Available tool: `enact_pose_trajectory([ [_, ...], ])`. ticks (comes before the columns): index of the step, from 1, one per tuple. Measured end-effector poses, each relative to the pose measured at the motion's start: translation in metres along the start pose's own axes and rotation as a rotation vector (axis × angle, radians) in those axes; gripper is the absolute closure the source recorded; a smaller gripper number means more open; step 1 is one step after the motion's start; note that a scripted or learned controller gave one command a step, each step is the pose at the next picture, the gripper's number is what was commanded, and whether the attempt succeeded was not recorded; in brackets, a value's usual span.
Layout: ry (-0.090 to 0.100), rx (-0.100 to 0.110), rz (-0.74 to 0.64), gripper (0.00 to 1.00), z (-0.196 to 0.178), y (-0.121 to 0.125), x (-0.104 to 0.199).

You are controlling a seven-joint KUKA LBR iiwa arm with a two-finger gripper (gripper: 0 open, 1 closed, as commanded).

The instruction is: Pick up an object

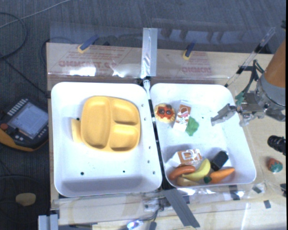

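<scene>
i take the metal divider [149, 61] that runs up between the two bins as my landmark. far to its left, off the bench on the carpet, lies the pendant [20, 123], orange-edged with a grey screen. nearer the divider on that side is the left bin [62, 176], and in it i see a yellow tray [109, 122] with three compartments, lying in the upper half of the bin, close to the divider but apart from it.

right of the divider is the right bin [216, 92]. just beside the divider, in the upper part, sits a round toy [164, 112] in yellow with red spots. touching it on the far side is a small carton [183, 115], white and red, and a green piece [192, 126] leans against the carton's lower corner.

lower down on that same side the toys pile up against the bin's near wall: a second carton [189, 155], a sausage [181, 170] nearest the divider, a banana [199, 170] over it, a black block [219, 159] and a carrot [221, 174] furthest out. they all touch or overlap.

furthest right of the divider, my gripper [225, 114] hangs over the right bin's upper right part, near its right wall. the fingers are spread partly apart and i see nothing between them. it is well apart from the pile and from the carton group. beyond the bin on the bench lies a small ball [274, 165], orange and green.
</scene>
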State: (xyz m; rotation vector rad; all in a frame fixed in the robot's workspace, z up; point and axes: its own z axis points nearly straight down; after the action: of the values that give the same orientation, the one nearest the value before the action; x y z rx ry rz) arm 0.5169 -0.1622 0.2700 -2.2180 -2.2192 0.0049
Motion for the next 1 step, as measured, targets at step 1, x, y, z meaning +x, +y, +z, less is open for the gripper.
enact_pose_trajectory([
  [1, -0.001, 0.0, -0.047, 0.0, 0.0674, 0.0831, 0.0334],
])
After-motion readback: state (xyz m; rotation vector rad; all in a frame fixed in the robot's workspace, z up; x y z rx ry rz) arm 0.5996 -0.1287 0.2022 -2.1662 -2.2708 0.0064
